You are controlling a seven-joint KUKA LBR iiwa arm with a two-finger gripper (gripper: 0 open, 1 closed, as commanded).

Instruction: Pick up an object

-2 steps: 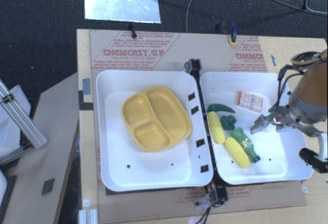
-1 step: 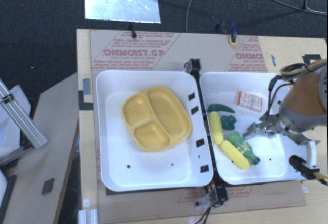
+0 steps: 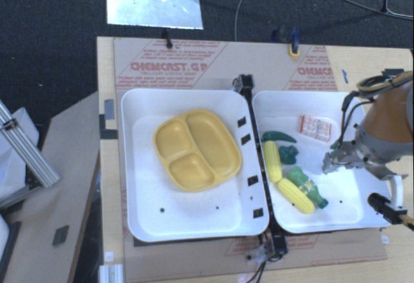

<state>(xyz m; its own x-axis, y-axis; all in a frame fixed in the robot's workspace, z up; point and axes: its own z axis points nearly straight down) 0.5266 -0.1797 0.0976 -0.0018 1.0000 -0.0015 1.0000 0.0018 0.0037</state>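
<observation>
Pick not yet made. The gripper [image 3: 331,164] sits low in the right bin [image 3: 323,218], nothing visible between its fingers; whether they stand wide or narrow cannot be told. Candidate objects lie to its left: two yellow corn cobs [image 3: 272,161], one just beside the green bottle [image 3: 306,186], and one dark green pepper [image 3: 283,144]. One red-and-white packet [image 3: 315,127] lies beyond it. Farther left, one yellow divided plate [image 3: 196,149] occupies the left bin [image 3: 139,210]. Grasp and lift remain.

The arm [image 3: 387,126] has an orange band, grey metal wrist below it, and black and yellow cables looping above.
</observation>
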